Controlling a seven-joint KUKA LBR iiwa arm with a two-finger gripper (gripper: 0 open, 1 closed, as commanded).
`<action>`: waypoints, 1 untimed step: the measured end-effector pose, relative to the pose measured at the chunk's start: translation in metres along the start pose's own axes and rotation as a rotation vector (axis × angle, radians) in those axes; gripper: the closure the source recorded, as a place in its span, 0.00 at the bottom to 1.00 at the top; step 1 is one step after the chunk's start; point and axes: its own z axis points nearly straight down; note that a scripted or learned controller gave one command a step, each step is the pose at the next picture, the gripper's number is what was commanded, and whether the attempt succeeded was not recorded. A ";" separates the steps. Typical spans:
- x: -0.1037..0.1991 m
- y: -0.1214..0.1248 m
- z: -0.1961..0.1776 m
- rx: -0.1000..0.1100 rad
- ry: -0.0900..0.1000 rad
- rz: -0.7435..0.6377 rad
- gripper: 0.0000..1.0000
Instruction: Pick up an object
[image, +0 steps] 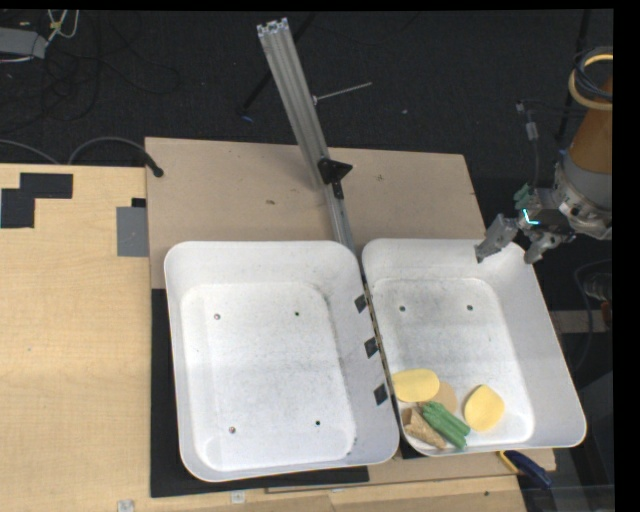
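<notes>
The right bin (520, 330) holds the candidates bunched at its near edge: two yellow pieces (415, 384) flanking a green one (445, 424) and a tan scrap (424, 431). The gripper (511, 245) hangs over the bin's far right rim, fingers spread and carrying nothing. This looks like the approach step; the next move calls for travelling toward the near edge and descending over one piece.

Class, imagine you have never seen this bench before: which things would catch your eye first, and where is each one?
First, the cluster in the right bin's near corner: two yellow pieces, a green piece and a tan piece. Then the gripper, open above that bin's far right corner. A metal rail slants away behind the bins.
</notes>
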 end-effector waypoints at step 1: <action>0.000 0.001 -0.003 -0.004 -0.002 -0.003 0.00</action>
